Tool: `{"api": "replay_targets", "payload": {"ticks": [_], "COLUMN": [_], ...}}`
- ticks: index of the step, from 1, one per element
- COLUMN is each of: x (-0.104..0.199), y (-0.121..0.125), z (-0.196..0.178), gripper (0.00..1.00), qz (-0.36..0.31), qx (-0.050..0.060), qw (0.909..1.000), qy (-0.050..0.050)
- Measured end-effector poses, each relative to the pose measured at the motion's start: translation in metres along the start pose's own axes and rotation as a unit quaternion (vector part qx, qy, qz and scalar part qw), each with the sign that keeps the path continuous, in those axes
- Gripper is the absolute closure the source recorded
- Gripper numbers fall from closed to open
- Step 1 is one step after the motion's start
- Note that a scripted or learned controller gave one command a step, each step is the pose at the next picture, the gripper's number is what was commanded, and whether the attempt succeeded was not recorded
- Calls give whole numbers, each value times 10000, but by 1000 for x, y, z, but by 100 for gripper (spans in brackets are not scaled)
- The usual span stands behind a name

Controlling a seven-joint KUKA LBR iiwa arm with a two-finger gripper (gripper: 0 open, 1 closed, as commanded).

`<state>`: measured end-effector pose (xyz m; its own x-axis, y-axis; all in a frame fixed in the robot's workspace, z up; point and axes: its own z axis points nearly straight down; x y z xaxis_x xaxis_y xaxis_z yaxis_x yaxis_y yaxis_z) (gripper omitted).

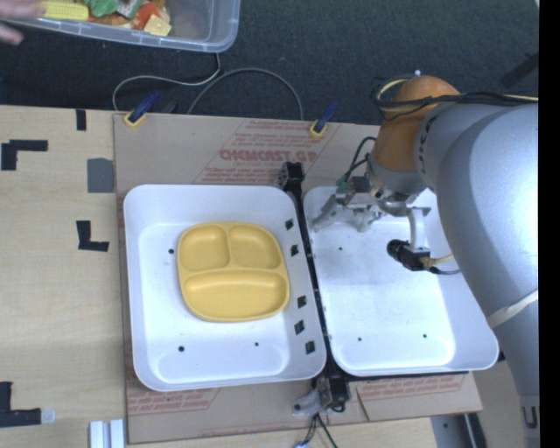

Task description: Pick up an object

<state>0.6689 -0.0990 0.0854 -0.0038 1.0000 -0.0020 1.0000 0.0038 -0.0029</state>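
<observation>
A yellow plate point(232, 269) with three compartments lies flat in the left bin point(149, 306), a little toward its far side. My gripper point(343, 210) hangs over the far left corner of the right bin point(394, 306), close to the divider between the bins. It is seen from above, under the orange band of the wrist point(407, 131). No object shows at the gripper. The plate is about a hand's width to the gripper's left, across the divider.
The big grey arm point(490, 201) covers the right bin's right side. A black cable plug point(409, 254) dangles over that bin. A clear tub of colourful items point(131, 17) stands beyond the bench at top left. Cardboard point(254, 153) lies under both bins.
</observation>
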Motion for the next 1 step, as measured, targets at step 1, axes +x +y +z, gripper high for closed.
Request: {"api": "replay_targets", "payload": {"ticks": [1], "x": [-1], "y": [0], "z": [0], "gripper": [0], "qz": [11], "qx": [-19], "qw": [10000], "qy": [2]}}
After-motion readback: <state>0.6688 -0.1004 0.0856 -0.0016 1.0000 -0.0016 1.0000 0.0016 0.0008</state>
